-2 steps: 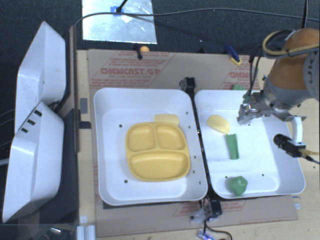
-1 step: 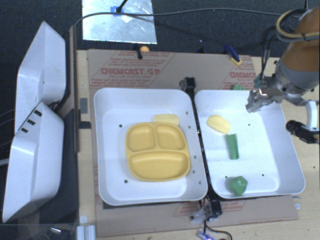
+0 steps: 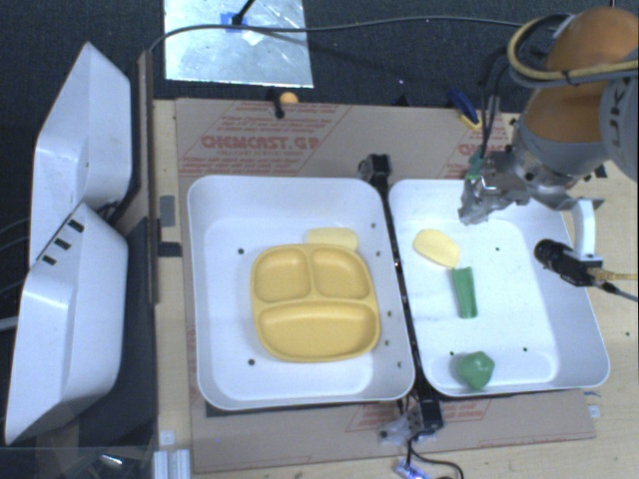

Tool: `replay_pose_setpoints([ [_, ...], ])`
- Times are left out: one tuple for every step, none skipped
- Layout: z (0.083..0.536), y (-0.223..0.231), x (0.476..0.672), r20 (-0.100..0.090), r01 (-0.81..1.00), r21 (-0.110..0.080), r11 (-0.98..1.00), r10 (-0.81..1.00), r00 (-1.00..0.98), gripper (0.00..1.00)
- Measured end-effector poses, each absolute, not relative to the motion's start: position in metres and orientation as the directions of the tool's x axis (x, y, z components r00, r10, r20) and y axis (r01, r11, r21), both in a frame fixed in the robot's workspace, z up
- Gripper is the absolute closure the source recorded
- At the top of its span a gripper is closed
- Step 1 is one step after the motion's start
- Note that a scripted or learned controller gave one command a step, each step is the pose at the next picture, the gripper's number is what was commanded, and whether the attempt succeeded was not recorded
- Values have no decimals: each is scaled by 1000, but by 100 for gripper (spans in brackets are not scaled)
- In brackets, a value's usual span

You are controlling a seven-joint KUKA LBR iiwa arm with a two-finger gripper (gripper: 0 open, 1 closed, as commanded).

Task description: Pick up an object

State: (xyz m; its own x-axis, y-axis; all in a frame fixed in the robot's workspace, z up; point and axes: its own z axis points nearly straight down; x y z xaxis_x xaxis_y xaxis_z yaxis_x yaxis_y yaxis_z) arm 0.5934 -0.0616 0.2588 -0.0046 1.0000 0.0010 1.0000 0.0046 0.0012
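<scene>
Yellow piece (image 3: 436, 247) lies in the right bin (image 3: 559, 367), just below-left of the gripper (image 3: 477, 211). Arm (image 3: 569, 118) reaches in from upper right, wrist angled down; whether the claw is apart or together cannot be told.

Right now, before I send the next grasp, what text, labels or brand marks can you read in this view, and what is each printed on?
"CHEMCAST GP", red print on the brown sheet under the bins; the last letters are unsure.
Further red print on the same sheet, at its upper right corner and along its lower edge, is too blurred to read.
Nothing readable on the yellow divided tray or the other objects.
</scene>
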Motion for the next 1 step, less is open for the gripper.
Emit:
replay_pose_setpoints([
  [262, -7, 587, 1, 1000, 1, 5, 1000, -5, 100],
])
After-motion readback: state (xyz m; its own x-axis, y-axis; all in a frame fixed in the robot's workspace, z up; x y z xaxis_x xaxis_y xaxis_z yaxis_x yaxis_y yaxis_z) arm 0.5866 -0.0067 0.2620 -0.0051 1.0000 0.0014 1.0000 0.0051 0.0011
